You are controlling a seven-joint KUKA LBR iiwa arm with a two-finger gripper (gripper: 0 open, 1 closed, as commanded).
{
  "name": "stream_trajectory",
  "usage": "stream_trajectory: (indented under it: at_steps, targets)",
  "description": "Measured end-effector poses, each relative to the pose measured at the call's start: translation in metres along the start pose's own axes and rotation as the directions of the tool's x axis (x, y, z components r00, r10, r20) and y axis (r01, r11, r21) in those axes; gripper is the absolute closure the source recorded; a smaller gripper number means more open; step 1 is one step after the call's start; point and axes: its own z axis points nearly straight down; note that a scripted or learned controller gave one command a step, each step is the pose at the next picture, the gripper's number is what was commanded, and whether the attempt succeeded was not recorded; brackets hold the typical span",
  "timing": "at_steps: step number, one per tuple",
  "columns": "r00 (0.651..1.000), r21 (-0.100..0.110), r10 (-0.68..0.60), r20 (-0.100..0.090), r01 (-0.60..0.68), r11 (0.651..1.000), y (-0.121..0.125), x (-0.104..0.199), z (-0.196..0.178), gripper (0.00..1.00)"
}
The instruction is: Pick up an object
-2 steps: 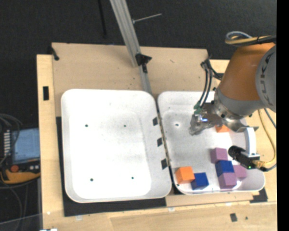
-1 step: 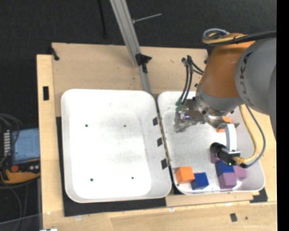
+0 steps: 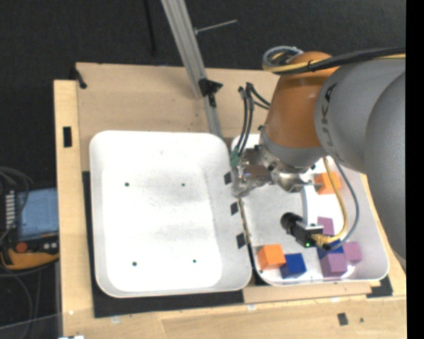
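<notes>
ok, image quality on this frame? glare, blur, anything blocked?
Camera view: even, soft lighting with no hard shadows; the left bin is bright, close to washed out, with faint grey smudges. The arm, near the lens, looks soft and covers much of the right bin. The blocks, like the blue one, read clearly. The surroundings are very dark.

Blocks in right bin

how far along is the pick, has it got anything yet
Done: the arm is positioned over the right bin. In hand: nothing visible. Left: the whole pick. The orange block, blue block and purple blocks lie on the bin floor.
</notes>
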Motion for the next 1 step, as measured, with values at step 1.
stream_trajectory:
  at_steps: [1]
  targets:
    - [1.0,0.0,0.003,0.0,-0.003,1.0,0.0021,0.0445,0.003,1.0]
